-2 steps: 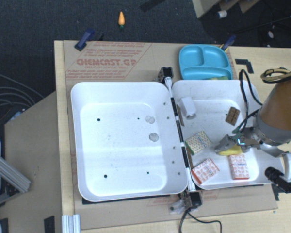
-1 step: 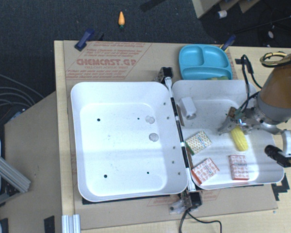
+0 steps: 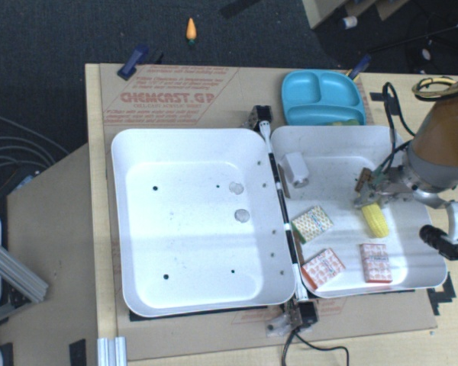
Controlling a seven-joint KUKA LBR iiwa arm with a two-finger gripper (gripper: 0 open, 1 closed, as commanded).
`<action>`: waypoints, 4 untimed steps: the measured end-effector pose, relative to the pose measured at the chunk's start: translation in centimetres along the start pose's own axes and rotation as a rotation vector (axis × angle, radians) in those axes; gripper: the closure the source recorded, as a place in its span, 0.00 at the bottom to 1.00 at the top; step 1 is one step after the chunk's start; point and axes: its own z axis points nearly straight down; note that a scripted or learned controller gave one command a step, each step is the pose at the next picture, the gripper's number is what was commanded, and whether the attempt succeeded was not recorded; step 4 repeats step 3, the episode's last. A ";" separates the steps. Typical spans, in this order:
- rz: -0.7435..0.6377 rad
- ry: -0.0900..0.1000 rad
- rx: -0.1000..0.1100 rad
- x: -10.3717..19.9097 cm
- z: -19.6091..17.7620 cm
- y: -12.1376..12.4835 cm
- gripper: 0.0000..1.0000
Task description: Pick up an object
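The yellow corn-cob-shaped toy [image 3: 375,219] is judged the likeliest target; it is seen lying in the right-hand shallow white plastic bin [image 3: 343,139], toward three o'clock of that bin's floor. The two-finger gripper [image 3: 370,191] is seen just above the cob's upper end, at about twelve o'clock from it, with the grey arm and its orange band [image 3: 443,139] reaching in from the right. Whether the gripper is wide or narrow cannot be told, and no object is seen held in it. Other things are laid in the same bin: a small grey block [image 3: 295,168] at ten o'clock, a pale patterned square packet [image 3: 312,223] near the centre, a red-and-white printed packet [image 3: 323,268] at seven o'clock, and a second red-and-white packet [image 3: 375,263] at five o'clock, just below the cob. The left-hand white bin [image 3: 130,204] and a light blue divided plastic tray [image 3: 323,97] beyond the bins are not involved. Failure could be caused by the cob's rounded, tapering form: if it is approached off-centre near its end, it may be rolled or squeezed out sideways. The red-and-white packet just below the cob could be nudged if the cob is pushed toward six o'clock.
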 end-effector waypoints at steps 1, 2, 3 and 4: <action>-0.002 0.003 0.004 6.3 -6.4 -2.5 1.00; -0.003 0.002 0.003 14.6 -11.7 -3.7 1.00; -0.001 0.002 0.004 19.8 -15.9 -7.2 1.00; -0.001 0.002 0.004 19.8 -15.9 -7.2 1.00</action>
